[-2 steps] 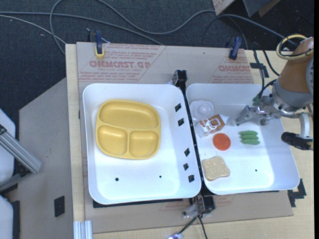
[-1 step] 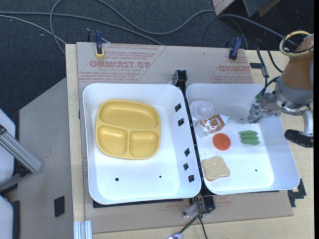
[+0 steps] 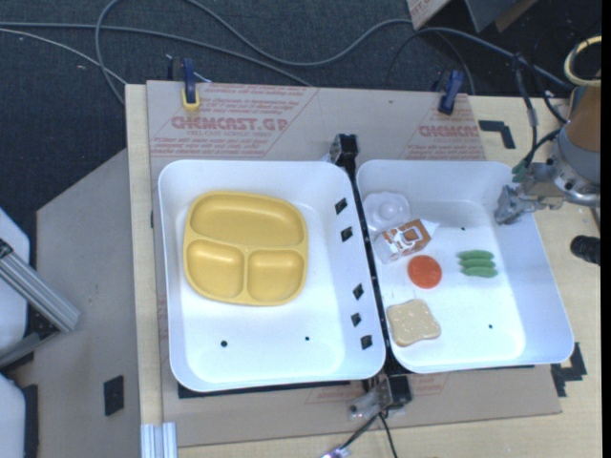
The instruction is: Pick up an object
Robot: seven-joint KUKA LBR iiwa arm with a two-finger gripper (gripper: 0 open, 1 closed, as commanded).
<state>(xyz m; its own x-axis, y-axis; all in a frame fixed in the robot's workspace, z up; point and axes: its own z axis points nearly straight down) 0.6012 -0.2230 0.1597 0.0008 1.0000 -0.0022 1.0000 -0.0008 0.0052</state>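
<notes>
While most of the arm [image 3: 584, 113] is cut off by the right edge of the frame, its gripper [image 3: 511, 205] shows at the upper right rim of the right bin [image 3: 544, 284], small and blurred; whether the jaws are wide or narrow cannot be told, and nothing is visible between them. Lying in that bin are 5 things: a clear plastic lid [image 3: 387, 207] at upper left, hard to make out against the white, a small packet [image 3: 403, 239] just below and touching it, a red tomato slice [image 3: 425, 272], a green pea pod [image 3: 478, 263] and a slice of toast [image 3: 412, 322]. The pea pod is the nearest thing to the gripper, below and slightly left of it, and apart from it. At frame left, the left bin [image 3: 191, 351] holds 1 yellow divided plate [image 3: 246, 247] with 3 compartments.
</notes>
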